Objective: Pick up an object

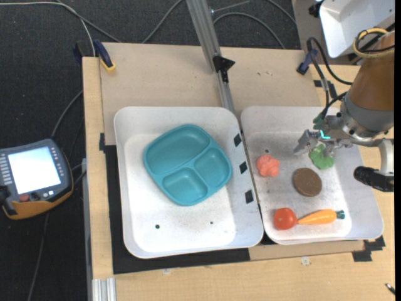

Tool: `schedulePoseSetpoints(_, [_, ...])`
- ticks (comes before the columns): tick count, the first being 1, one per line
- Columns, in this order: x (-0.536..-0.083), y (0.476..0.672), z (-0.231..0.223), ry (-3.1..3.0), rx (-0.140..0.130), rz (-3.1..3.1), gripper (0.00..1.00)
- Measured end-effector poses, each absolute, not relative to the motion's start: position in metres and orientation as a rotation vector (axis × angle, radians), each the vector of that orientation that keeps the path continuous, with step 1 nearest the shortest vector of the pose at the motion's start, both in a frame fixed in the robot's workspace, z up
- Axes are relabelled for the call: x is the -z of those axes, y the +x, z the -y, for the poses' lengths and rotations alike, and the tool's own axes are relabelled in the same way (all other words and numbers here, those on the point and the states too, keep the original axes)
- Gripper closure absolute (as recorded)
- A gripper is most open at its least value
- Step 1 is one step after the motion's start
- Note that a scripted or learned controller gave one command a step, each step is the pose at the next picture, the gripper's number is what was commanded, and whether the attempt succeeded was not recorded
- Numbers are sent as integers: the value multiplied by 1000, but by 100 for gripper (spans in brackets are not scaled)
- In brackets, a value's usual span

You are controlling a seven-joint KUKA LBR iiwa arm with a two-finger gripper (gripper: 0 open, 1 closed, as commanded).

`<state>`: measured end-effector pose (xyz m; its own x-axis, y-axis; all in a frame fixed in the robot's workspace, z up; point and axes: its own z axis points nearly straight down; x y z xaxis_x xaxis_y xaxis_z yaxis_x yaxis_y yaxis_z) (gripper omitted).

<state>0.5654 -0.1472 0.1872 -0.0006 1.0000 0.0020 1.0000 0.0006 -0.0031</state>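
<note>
My gripper (321,145) hangs low over the back of the right bin (363,227), open, its grey fingers (305,144) spread to either side of a small green object (323,160) that lies on the bin floor just beneath them. Whether they touch it I cannot tell. A brown disc (307,182) lies just in front of the green object. A pink lump (268,166) sits near the bin's left wall. A red tomato (284,218) and an orange carrot (318,217) lie side by side at the front.
A teal divided plate (187,163) lies tilted in the left bin (188,237). A metal post (210,36) slants down to the gap between the bins. The arm's orange band (374,83) rises at the right. A tablet (31,174) rests off the bench at left.
</note>
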Motion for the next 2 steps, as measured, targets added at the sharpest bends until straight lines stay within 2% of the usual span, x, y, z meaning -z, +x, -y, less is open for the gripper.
schedulePoseSetpoints(1, [-188,566,147,-2219,1,2221,0])
schedulePoseSetpoints(2, [-143,567,139,-2216,-4,2218,0])
